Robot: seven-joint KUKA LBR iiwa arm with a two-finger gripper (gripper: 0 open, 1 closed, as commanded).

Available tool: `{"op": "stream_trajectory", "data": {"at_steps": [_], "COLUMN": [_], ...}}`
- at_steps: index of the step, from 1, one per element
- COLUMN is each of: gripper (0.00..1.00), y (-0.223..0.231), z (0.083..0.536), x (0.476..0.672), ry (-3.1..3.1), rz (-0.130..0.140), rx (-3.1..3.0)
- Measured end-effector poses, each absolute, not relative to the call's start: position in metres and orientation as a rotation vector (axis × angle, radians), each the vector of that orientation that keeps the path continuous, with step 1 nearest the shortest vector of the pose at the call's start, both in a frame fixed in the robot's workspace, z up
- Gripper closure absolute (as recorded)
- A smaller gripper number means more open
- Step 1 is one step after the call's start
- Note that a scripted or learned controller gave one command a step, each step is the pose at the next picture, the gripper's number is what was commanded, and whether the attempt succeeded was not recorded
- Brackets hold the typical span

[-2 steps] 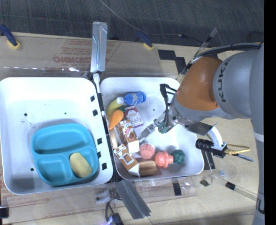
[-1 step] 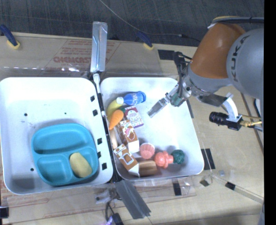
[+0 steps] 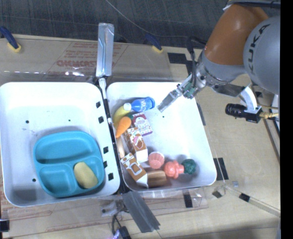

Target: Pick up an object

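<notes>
My gripper point(image 3: 162, 105) hangs over the upper middle of the right bin point(image 3: 201, 133), just right of a blue bottle point(image 3: 141, 104) and apart from it. Nothing shows in the gripper. Along the bin's left wall lie a yellow fruit point(image 3: 120, 114), an orange carrot point(image 3: 122, 126), a small pink-labelled carton point(image 3: 142, 124) and a brown-and-white box point(image 3: 137, 144). Near the front edge sit a pink toy point(image 3: 156, 160), a salmon toy point(image 3: 174, 169), a dark green piece point(image 3: 189, 166), a little carton point(image 3: 132, 167) and a brown block point(image 3: 157, 178).
The left bin point(image 3: 17, 108) holds a blue divided tray point(image 3: 62, 156) with a yellow oval object point(image 3: 85, 175) in its front compartment. A metal divider point(image 3: 105, 49) stands between the bins at the back. The grey arm with its orange band point(image 3: 231, 29) reaches in from the upper right.
</notes>
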State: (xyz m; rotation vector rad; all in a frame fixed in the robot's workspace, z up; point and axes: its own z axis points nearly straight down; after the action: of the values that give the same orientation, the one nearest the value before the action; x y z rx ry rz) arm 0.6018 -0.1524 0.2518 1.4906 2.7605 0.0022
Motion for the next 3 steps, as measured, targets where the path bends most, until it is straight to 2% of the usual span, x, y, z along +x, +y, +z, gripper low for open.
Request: {"op": "stream_trajectory", "data": {"at_steps": [1, 2, 3], "gripper": [0.0, 1.0, 0.0], "y": [-0.144, -0.145, -0.145], "z": [0.117, 0.128, 0.127], "x": [0.542, 0.542, 0.542], "ry": [2.642, 2.645, 2.646], "rz": [0.013, 0.01, 0.01], "rx": [1.671, 1.663, 1.664]}}
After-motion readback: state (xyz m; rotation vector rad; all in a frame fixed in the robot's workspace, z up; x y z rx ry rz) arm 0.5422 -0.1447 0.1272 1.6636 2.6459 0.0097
